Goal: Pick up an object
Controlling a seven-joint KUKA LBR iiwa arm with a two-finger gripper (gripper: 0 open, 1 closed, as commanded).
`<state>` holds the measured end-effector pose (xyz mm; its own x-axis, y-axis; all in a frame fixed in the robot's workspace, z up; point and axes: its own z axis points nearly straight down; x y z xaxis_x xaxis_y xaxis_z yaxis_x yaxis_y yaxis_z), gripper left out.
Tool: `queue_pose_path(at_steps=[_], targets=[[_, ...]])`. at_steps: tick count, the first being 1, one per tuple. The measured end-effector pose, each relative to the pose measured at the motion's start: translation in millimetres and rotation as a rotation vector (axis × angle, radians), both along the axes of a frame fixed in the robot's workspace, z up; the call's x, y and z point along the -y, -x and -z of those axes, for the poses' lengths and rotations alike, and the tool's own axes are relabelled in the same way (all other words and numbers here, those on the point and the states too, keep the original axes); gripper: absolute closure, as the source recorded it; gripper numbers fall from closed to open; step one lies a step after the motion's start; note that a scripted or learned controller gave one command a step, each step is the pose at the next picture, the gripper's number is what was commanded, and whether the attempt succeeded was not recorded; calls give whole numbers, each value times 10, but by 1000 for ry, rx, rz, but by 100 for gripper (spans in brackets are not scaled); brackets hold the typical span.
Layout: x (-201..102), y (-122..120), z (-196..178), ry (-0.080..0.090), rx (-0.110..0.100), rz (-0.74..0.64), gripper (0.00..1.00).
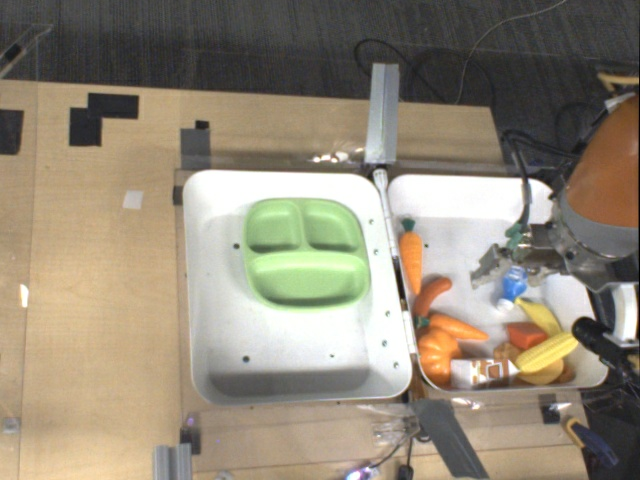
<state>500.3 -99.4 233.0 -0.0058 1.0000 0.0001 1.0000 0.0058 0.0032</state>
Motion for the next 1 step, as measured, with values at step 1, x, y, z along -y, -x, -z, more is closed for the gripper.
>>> queue_pose_path(at_steps=[1], targets=[[-160,-226,563,0,-2,31,0]])
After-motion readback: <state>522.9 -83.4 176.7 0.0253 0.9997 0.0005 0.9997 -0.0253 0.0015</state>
